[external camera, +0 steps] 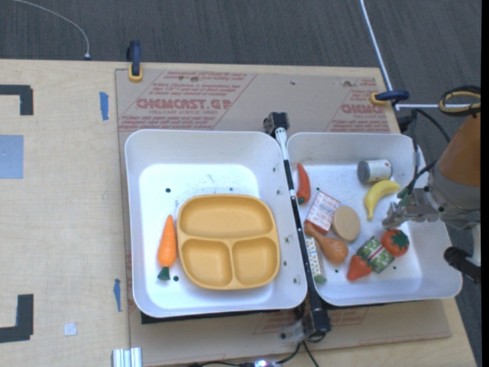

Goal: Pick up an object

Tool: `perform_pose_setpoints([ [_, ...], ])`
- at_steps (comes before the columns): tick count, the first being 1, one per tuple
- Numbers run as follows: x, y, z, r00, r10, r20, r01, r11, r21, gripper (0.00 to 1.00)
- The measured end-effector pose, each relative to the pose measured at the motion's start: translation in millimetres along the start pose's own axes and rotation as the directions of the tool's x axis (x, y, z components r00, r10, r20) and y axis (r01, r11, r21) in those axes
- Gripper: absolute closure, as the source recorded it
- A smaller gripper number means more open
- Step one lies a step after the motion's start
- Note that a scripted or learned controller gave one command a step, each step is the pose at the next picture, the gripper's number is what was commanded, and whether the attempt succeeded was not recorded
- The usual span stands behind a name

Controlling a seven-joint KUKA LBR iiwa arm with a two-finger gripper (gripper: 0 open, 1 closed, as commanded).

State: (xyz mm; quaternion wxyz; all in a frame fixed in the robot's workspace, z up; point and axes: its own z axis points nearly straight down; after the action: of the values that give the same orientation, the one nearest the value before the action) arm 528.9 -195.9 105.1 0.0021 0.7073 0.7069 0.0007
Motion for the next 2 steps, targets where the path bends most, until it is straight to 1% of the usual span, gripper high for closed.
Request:
perform_pose_setpoints([
  [1, 0, 0, 0, 1.0, 0.0, 0.0, 0.0, 1.0, 0.0, 0.0],
  [2, 0, 1, -10, 1.0, 0.0, 0.001, 0.0, 1.0, -0.002, 1.0],
])
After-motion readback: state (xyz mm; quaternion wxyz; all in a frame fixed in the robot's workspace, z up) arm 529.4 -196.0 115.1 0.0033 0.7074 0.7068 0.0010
